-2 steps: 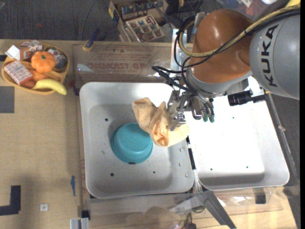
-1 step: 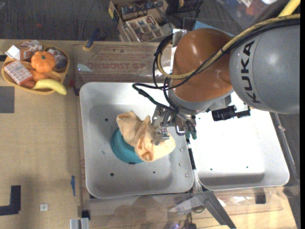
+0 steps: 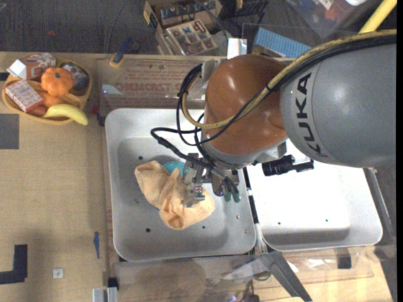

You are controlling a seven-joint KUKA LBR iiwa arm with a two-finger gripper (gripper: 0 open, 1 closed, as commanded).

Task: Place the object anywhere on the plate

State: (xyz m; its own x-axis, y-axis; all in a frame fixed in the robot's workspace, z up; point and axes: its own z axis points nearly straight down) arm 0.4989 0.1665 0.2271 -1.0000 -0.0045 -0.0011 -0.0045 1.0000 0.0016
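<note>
Table point(image 3: 50, 187): bare tan surface along the near and left side; carries two white bins side by side.
Left bin point(image 3: 126, 231): shallow, white; contents lie near its middle.
Cloth point(image 3: 165, 195): crumpled yellow-orange cloth lying on the left bin floor, bunched into folds.
Teal object point(image 3: 173, 167): small teal item touching the cloth's upper edge, partly covered by the cloth and the arm; its kind cannot be made out.
Gripper point(image 3: 195, 194): down inside the left bin, at the right edge of the cloth and touching it; whether it is apart, together or clamped on the cloth cannot be told from this angle.
Right bin point(image 3: 321, 222): shallow, white; its near part shows plain floor, its far part is hidden under the arm.
Arm point(image 3: 327, 99): grey body with orange band, reaching in from the right above both bins; black cables loop off the wrist.
Bowl point(image 3: 44, 93): at the far left corner of the table, well apart from the bins; holds a banana, an orange fruit and small cartons.
</note>
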